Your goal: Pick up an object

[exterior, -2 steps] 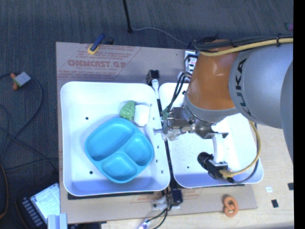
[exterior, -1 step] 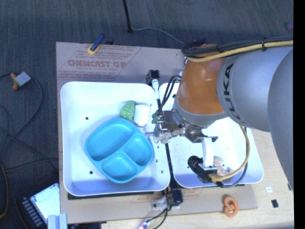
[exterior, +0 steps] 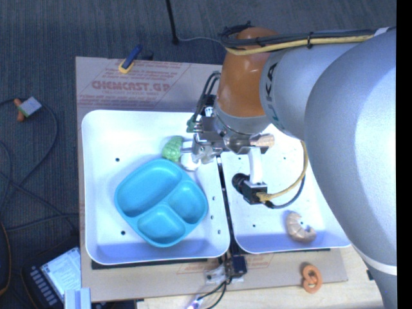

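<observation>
Arm (exterior: 335, 108) overhead — two bins (exterior: 96, 172), one blue tray (exterior: 161, 201).

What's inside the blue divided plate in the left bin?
The blue divided plate shows three bare compartments, nothing lying in them. Its upper right corner sits close under the gripper, so that edge is partly hidden.

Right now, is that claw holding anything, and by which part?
Cannot tell. The claw hangs beside the green object above the blue divided tray; nothing is visibly between its tips.

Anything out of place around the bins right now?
Yes: an orange ring lies on the bench outside the right bin, in front of its rim. Inside, the tan piece and blue tray look ordinary.
</observation>
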Controlling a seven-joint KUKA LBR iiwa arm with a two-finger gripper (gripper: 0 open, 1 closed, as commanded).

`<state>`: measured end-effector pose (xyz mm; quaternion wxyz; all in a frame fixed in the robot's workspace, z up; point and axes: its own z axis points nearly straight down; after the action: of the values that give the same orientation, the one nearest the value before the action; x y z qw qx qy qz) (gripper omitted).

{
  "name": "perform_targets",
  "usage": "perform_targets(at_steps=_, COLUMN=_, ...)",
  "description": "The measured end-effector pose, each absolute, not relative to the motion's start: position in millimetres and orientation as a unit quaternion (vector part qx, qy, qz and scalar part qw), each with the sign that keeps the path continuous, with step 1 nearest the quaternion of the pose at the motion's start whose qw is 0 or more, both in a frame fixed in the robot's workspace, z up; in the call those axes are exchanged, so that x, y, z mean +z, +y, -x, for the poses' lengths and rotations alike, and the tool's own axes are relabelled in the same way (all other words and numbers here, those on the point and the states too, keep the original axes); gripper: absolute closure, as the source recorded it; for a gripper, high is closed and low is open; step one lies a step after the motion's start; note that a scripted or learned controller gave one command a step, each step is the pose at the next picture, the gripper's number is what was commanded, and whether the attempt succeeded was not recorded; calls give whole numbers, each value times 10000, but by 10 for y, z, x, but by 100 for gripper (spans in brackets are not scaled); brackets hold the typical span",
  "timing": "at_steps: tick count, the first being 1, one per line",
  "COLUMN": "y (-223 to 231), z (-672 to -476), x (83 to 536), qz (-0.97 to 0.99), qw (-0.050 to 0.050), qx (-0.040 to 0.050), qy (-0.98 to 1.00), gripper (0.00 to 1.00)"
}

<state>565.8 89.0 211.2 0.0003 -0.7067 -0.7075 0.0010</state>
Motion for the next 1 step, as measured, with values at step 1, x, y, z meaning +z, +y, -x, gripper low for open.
perform_targets(at_steps=1, y=579, z=-5170, x=2491, qz=7072, qw=1, qx=11, qy=-7070, gripper=100)
